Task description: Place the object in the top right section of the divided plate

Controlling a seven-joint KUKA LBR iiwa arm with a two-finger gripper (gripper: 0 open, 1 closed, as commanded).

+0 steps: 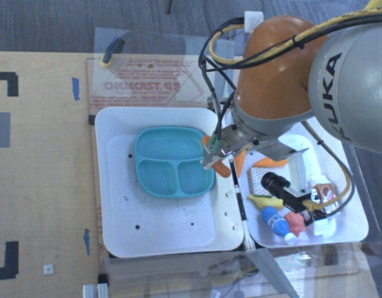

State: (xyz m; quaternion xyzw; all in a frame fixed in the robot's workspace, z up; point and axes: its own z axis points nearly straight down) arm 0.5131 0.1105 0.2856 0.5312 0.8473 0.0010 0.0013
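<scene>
fixed overhead, slanted down (fairly near)

The arm [340, 73] runs off the top and right edges, and its bulk hides the far half of the right bin [358, 231]. The gripper [212, 157] covers part of the right rim of the plate [169, 163]. An orange thing [223, 169] peeks out in bits around the gripper; its shape cannot be told, nor whether it is held. In the right bin, a red thing [294, 221] and a white thing [325, 228] are too blurred to name. The red print on the clear sheet [144, 82] behind the left bin [116, 234] is unreadable. In that bin, dark specks [137, 226] are too small to identify. The bench [41, 166] is cut by the left and bottom edges.
</scene>
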